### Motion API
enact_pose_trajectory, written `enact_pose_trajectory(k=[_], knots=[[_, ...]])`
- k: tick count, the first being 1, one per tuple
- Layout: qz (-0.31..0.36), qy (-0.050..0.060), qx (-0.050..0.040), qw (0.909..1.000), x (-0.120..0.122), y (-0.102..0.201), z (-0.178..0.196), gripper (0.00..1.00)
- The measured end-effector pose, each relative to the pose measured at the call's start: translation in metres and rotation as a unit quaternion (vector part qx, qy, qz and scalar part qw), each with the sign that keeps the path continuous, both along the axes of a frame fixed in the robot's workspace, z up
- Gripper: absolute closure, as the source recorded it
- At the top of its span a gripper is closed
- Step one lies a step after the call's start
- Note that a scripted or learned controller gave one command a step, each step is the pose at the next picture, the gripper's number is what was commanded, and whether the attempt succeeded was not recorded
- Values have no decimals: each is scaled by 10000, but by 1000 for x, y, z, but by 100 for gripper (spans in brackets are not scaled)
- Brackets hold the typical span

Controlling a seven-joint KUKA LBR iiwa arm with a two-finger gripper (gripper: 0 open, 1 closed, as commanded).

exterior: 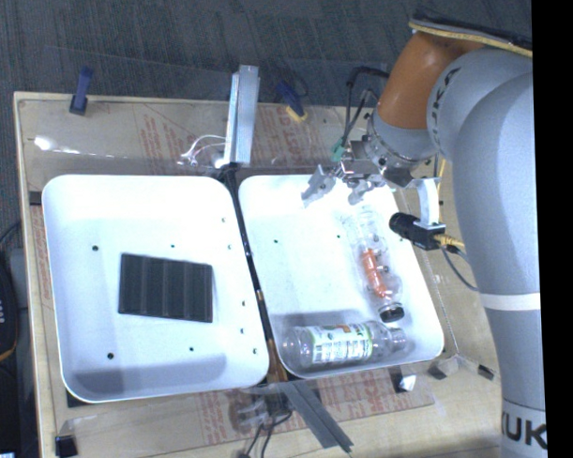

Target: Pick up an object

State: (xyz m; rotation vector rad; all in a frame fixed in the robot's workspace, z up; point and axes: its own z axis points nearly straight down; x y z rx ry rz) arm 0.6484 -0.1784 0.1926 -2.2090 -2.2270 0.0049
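Two-finger gripper (339,186) open, holding nothing, over right white bin's (297,261) far edge. Clear plastic bottle with orange contents (374,263) just below; clear labelled bottle (342,343) along near wall. Black ribbed rectangular pad (166,288) in left white bin (72,278).

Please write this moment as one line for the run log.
gripper: open, above right bin far edge, holding nothing | right bin: two clear bottles | left bin: dark panel

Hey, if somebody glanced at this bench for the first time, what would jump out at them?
Probably the big grey arm with its orange band crowding the right side, its tool hanging over the far end of the right bin. Next, the dark rectangular pad lying flat in the left bin, then two clear bottles in the right bin, one along its near edge and one by its right wall.
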Motion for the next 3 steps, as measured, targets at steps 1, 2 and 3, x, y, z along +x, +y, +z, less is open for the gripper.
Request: enact_pose_trajectory(k=[1, 2, 3], knots=[[274, -14, -1, 9996, -67, -32, -5, 0], [889, -5, 7, 9960, -92, -31, -12, 0], [1084, -1, 15, 9941, -88, -30, -20, 0]])
